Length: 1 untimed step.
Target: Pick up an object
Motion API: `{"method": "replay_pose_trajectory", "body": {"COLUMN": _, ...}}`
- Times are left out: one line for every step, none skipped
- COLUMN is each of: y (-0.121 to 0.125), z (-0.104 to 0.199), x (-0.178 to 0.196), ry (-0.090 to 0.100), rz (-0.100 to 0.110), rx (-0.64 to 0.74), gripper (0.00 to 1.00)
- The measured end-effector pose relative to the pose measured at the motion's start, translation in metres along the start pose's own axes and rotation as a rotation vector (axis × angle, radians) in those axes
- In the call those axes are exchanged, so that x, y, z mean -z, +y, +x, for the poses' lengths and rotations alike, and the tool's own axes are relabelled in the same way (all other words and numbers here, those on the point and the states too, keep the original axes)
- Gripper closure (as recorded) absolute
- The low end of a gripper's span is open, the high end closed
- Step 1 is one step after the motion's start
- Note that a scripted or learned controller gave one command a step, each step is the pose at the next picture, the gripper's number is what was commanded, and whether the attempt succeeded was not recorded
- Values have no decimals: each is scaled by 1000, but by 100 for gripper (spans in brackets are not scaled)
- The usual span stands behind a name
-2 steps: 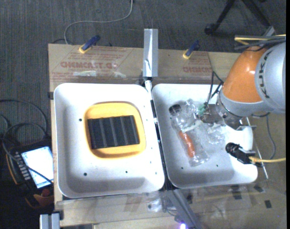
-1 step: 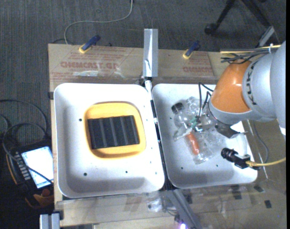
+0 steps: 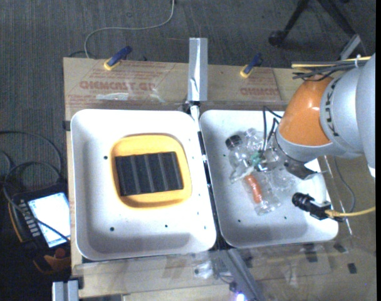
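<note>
In the right bin (image 3: 234, 231) lies a heap of clear crumpled plastic (image 3: 272, 190). A clear bottle with a dark cap (image 3: 234, 142) is at the heap's upper left. An orange piece (image 3: 254, 189) lies under the clear plastic near the bin's middle. My gripper (image 3: 262, 162) is down among the clear plastic, just right of the bottle and above the orange piece. The wrist and the plastic cover its tips. In the left bin (image 3: 90, 187) rests a yellow tray-like thing with a black ribbed centre (image 3: 150, 172).
A metal divider post (image 3: 197, 68) stands at the back between the two bins. The orange-banded arm (image 3: 309, 121) hangs over the right bin's upper right corner. Cardboard with two clamps (image 3: 117, 56) lies behind the bins.
</note>
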State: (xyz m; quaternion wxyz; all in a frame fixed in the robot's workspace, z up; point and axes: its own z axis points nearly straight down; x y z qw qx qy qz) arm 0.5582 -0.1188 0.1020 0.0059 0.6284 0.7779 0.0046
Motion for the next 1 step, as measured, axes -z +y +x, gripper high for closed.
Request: {"method": "replay_pose_trajectory", "body": {"y": 58, "z": 20, "x": 80, "ry": 5, "rz": 15, "rx": 131, "gripper": 100}}
